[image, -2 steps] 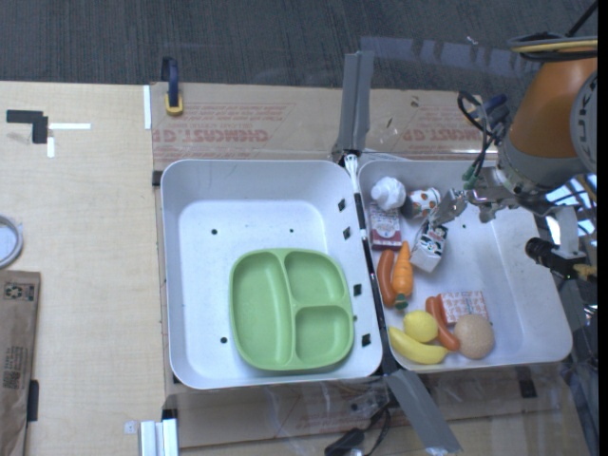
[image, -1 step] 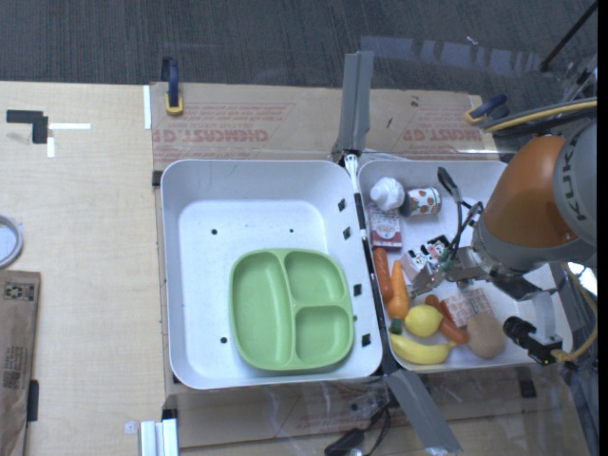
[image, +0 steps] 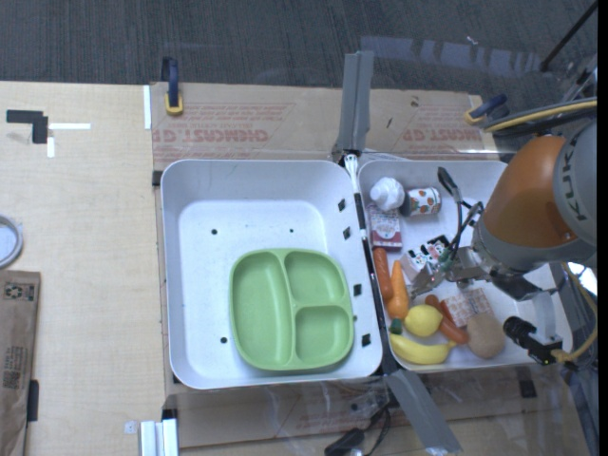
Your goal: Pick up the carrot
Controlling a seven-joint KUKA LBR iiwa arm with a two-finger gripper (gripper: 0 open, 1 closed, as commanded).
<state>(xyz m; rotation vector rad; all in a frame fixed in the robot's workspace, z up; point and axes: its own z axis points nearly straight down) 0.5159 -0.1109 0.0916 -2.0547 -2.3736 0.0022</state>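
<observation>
My gripper (image: 425,278), its opening unclear, hovers beside the carrot (image: 398,291), crowded by lemon (image: 423,320) and banana (image: 419,351) in the right bin (image: 503,359).

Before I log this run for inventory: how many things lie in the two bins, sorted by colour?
Green: 1, the plate.
Orange: 2, the carrot and a stick.
Yellow: 2, lemon, banana.
White: 1, ball.
Brown: 1, potato.
Total: 7, small packets aside.
</observation>
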